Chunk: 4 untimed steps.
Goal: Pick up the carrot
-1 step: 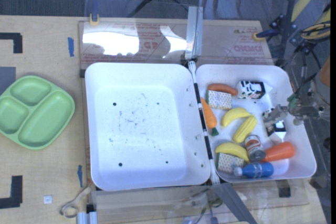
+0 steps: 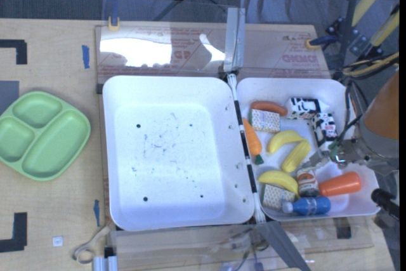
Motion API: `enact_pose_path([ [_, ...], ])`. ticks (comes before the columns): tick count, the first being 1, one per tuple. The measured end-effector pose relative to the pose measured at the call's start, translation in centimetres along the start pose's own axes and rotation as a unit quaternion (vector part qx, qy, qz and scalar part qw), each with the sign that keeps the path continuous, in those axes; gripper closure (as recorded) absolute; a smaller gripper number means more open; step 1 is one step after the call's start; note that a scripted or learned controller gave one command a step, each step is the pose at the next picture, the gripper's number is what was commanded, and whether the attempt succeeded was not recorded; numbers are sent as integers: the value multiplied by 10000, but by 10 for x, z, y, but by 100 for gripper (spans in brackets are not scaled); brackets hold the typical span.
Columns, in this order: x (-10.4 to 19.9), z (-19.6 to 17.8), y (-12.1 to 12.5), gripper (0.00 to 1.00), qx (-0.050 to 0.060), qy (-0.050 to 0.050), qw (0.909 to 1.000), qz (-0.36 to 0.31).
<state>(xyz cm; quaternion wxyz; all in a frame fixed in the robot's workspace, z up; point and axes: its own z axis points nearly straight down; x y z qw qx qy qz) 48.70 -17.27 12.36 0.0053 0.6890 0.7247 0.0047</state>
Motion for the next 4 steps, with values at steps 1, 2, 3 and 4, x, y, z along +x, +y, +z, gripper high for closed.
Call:
enact_pose_path([
  [1,20,13,-7,0,76,11,9976,689],
  [2,-33,-53,-8,0,66,1,9995,311],
  [3,-12,1,-3,0,-43,-51,9743,2253],
  [4,-8,-24,-8,0,73,-14,9686,2487],
])
